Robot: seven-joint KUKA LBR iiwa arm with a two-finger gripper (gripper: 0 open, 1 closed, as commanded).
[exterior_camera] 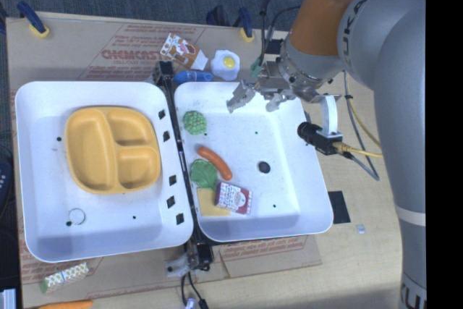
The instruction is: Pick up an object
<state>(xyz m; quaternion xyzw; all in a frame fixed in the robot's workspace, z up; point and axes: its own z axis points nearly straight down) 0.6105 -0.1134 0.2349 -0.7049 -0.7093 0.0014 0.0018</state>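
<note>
My gripper (254, 101) hangs over the far part of the right bin (307, 184), its two grey fingers spread open with nothing between them. Below and left of it in that bin lie a green broccoli floret (194, 121), an orange sausage (215, 162), a green leafy piece (203, 173), a yellow cheese slice (207, 204) and a small red packet (234, 197). A small dark round thing (264, 168) lies near the bin's middle.
The left bin (36, 155) holds a yellow divided tray (113, 148). Beyond the bins on the cardboard lie a snack packet (178, 49), a blue item (192, 76) and a white-and-yellow egg toy (226, 64). Cables and a black connector (318, 137) hang by the right bin's rim.
</note>
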